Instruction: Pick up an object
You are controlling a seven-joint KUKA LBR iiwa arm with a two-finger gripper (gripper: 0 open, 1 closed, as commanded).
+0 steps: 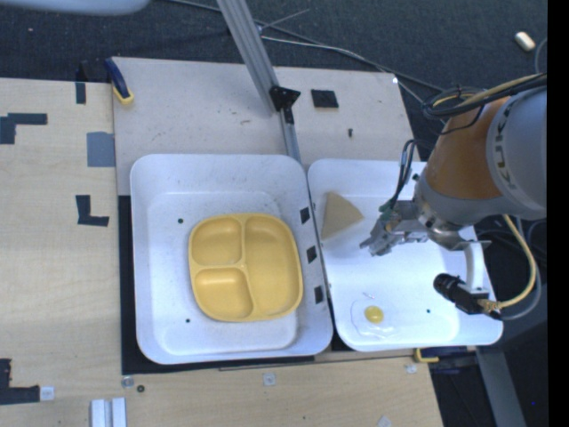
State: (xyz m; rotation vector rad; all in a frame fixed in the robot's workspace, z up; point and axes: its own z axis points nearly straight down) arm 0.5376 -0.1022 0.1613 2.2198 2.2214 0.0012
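A tan wedge-shaped piece [338, 213] lies at the upper left of the right bin [418, 278]. A fried egg toy [372, 316], white with a yellow yolk, lies near that bin's front edge. My gripper [380, 239] hangs over the middle of the right bin, just right of the tan wedge and above the egg. Nothing shows between its fingers. A yellow divided plate [244, 266] rests in the left bin [160, 238].
The grey arm with its orange band [467, 163] reaches over the right bin's right side. A black part with cables [458, 294] hangs near that bin's right front corner. A slanted metal pole [258, 56] stands behind the bins.
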